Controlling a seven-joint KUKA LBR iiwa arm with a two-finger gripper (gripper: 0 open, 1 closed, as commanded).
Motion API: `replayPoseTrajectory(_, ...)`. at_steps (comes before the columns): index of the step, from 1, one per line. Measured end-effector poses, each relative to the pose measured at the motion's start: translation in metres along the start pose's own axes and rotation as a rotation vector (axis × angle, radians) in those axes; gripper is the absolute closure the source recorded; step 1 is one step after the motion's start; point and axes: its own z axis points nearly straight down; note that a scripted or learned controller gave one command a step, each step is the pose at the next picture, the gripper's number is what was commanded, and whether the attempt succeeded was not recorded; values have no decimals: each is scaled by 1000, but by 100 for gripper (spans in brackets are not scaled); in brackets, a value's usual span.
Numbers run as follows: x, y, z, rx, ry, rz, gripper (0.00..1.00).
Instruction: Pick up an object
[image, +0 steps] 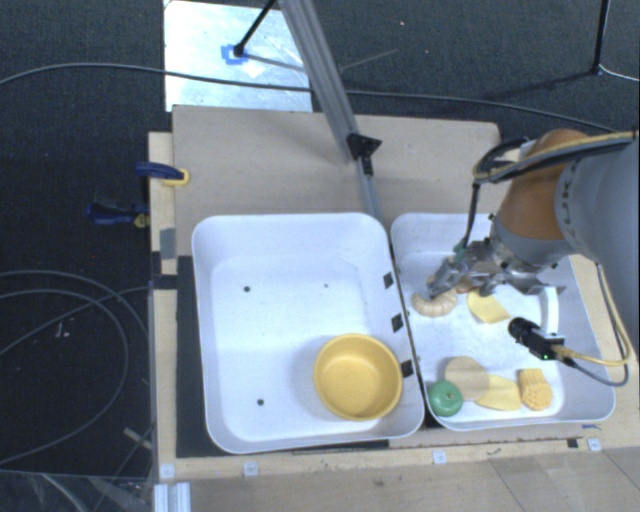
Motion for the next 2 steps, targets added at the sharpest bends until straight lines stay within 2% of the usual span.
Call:
replayPoseTrajectory(1,0,1,-12,-4,0,1,100)
replayPoseTrajectory(2,-2,2,-54,-3,0,-1,100)
